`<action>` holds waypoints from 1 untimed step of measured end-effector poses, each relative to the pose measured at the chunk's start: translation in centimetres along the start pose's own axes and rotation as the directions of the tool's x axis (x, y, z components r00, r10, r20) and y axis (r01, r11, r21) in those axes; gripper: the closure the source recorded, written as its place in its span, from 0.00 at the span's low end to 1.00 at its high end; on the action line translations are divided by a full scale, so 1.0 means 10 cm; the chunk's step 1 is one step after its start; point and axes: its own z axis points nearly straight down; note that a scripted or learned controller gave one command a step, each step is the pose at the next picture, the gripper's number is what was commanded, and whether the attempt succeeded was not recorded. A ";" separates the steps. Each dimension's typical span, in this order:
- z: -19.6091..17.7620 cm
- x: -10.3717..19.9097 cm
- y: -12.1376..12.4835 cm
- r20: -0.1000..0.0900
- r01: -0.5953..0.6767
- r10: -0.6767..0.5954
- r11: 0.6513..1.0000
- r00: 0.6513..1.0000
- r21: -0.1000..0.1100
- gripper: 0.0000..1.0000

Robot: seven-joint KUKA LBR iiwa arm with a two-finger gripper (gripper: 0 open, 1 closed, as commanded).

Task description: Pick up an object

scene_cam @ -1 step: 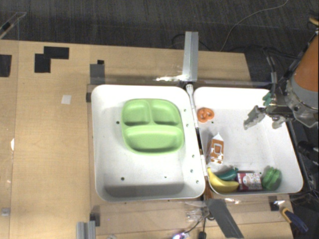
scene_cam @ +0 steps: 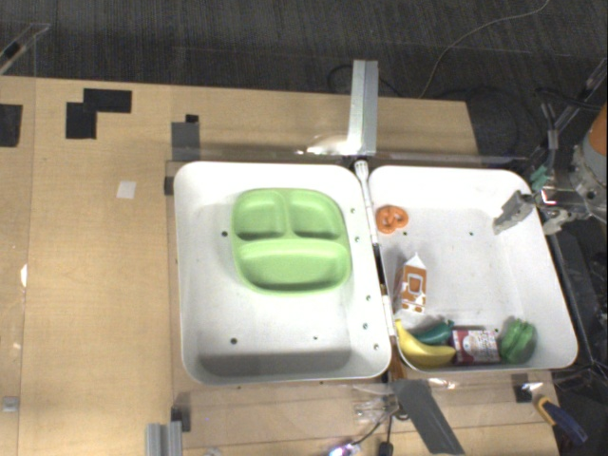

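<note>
The left bin (scene_cam: 199, 255) holds a green divided tray (scene_cam: 288, 238). In the right bin (scene_cam: 475, 198), an orange round toy (scene_cam: 390, 218) lies near the divider, a small white-and-orange carton (scene_cam: 411, 288) below it, and along the near wall a banana (scene_cam: 424, 349), a can (scene_cam: 476, 345) and a green pepper (scene_cam: 518, 340). The gripper (scene_cam: 518, 212) hovers at the bin's far right edge, well apart from them all, nothing in its grasp; how wide it's parted, I can't tell.

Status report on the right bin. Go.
Gripper at the right bin's far right edge, nothing seen in it. Banana, green pepper, small carton along the near and left sides, untouched. Nothing between.
</note>
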 end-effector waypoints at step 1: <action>0.12 -0.08 0.58 0.001 0.270 -0.270 0.963 0.963 -0.002 0.00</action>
